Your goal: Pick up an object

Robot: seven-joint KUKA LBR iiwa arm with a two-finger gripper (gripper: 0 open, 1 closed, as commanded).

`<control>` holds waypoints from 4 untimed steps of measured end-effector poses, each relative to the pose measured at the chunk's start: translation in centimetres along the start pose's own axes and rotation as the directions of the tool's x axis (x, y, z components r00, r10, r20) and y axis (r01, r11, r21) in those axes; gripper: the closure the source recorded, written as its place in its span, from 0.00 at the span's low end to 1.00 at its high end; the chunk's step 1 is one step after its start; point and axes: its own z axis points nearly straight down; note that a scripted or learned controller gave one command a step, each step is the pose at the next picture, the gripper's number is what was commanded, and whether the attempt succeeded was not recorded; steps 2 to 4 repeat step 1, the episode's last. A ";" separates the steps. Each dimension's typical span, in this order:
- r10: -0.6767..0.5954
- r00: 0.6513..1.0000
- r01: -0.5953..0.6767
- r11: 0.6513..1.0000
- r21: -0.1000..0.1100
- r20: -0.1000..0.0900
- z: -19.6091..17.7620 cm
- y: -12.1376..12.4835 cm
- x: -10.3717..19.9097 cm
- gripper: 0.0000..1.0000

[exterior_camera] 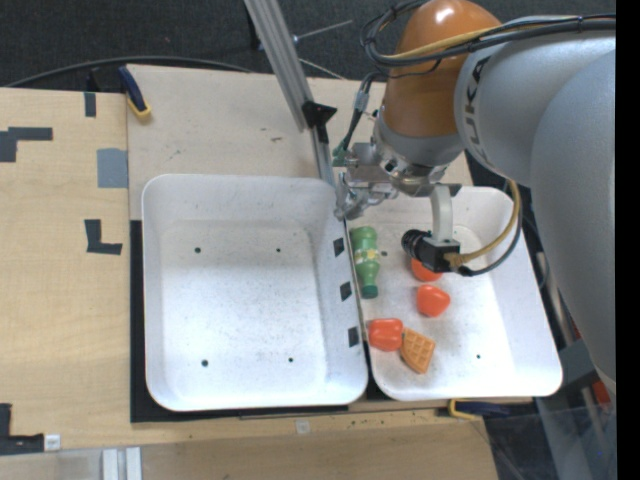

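Observation:
My gripper point(349, 205) hangs over the far left corner of the right bin point(505, 363), by the divider between the two bins. Just below it a green bottle point(365, 259) lies lengthwise along the bin's left wall. To the right of the bottle are two small red-orange pieces point(432, 300), the upper one point(424, 268) partly hidden by a black fitting point(430, 247) on the arm. Near the front lie an orange-red pepper-like piece point(385, 333) and a tan waffle piece point(418, 351), touching each other. Nothing shows in the gripper.
The left bin point(240, 288) sits against the right one. A slanted metal rail point(285, 58) rises behind the bins. The big grey arm point(560, 118) covers the right bin's far right side. A blue-yellow clamp point(135, 93) lies on the bench at back left.

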 end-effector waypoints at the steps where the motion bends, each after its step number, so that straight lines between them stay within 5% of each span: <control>1: 0.000 1.000 0.000 1.000 0.002 0.001 1.1 -2.6 4.6 1.00; 4: 0.000 1.000 0.000 1.000 0.002 0.001 1.1 -2.6 4.6 1.00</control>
